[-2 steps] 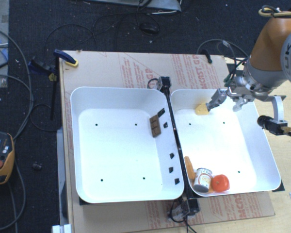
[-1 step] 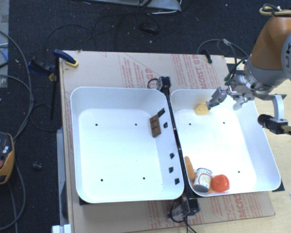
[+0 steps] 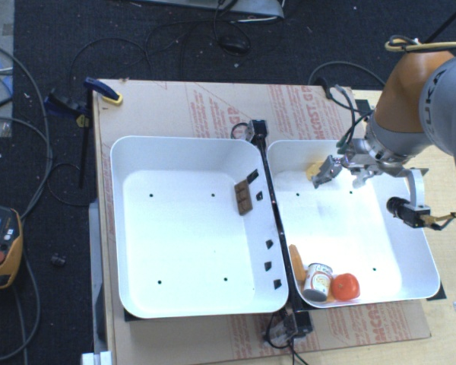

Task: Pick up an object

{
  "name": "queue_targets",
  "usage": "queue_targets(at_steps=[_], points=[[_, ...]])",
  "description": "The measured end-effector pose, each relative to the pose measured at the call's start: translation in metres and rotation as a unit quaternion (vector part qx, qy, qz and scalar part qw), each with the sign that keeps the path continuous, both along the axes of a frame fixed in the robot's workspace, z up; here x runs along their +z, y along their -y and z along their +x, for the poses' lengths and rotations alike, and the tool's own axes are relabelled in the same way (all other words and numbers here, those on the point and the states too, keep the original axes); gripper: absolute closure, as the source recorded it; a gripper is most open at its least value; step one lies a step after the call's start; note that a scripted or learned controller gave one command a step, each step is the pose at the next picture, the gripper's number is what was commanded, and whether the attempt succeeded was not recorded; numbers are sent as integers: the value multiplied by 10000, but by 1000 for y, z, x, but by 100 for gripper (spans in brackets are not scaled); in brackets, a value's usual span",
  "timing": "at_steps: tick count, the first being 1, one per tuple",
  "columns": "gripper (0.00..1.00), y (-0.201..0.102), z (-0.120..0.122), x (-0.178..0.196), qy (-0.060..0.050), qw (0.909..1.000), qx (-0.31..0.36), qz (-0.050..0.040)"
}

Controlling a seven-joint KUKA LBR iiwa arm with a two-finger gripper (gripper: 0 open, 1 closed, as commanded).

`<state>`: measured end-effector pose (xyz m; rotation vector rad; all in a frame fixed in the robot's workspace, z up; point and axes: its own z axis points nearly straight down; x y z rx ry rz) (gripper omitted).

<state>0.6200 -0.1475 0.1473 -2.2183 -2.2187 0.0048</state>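
Yellow object (image 3: pixel 316 171) at right bin's (image 3: pixel 380 226) far-left corner.

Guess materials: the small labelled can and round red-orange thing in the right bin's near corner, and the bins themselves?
Small labelled can: probably metal, given its pale shiny rim and printed wrap. Round red-orange object: smooth and glossy, likely a plastic toy tomato. Shallow white bins: smooth, uniform moulded look with rounded corners, probably plastic.

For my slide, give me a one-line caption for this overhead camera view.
KUKA arm's gripper hovers by a yellow object in the right bin.
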Motion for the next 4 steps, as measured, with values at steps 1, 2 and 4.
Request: queue_targets(at_steps=[1,2,4], points=[[0,0,-1,-53,1,10000,0,0],[100,0,0,-40,31,10000,0,-6],[100,1,-7,56,45,10000,1,-7]])
